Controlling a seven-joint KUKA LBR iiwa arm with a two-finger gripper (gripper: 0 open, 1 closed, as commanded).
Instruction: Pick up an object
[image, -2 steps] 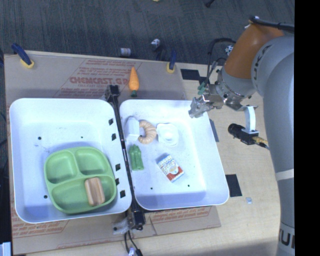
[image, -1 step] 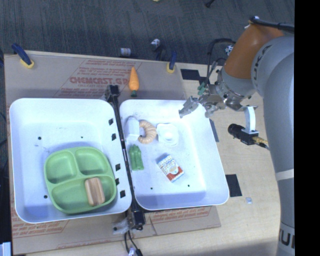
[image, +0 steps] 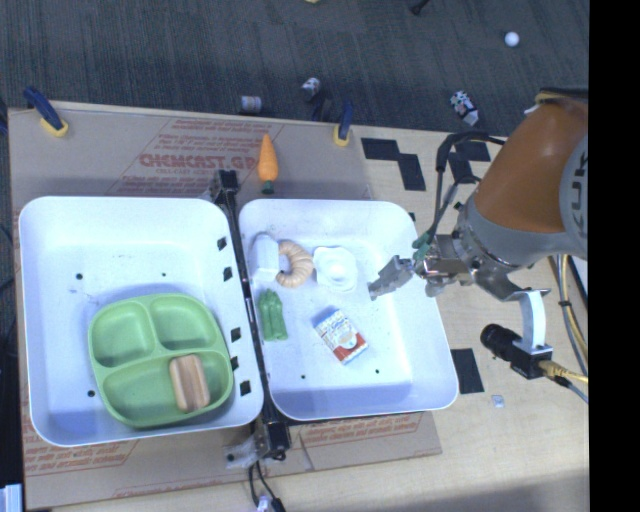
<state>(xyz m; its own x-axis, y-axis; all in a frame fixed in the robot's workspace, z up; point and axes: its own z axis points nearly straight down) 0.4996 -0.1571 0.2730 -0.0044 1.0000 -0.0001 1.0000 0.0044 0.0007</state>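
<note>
Two shallow white bins side by side on worktop (image: 330, 150); arm entering from right. Gripper (image: 385, 280) poised over right edge of right bin (image: 400, 380), apparently above bin floor, nothing seen between its tips. Spread of gripper: cannot tell at this angle.

Step in hand, as judged: approach, before any grasp. No object lifted yet.

Candidate objects, all in right bin:
- Small printed packet (image: 341, 335), flat, rectangular, red and white, glossy; lying near centre, nearest to gripper.
- White cup (image: 335, 266), round, smooth, pale against bin floor; far of packet.
- Curled tan piece (image: 295, 263), ring-like, matt, resembling a pastry; just left of cup.
- Green oblong piece (image: 271, 315), ridged, at left wall.

Left bin (image: 50, 230): green divided tray (image: 150, 330), moulded plastic, three compartments; tan hot-dog-like toy (image: 187, 383) in near right compartment. Orange carrot-shaped toy (image: 267, 158) outside bins, on cardboard at far side.

Next move, as judged: travel left and slightly near to centre over packet, then descend. Flat packet offers little height; thin edge likely hard to pinch. Curled piece or cup likely easier to grip.
</note>
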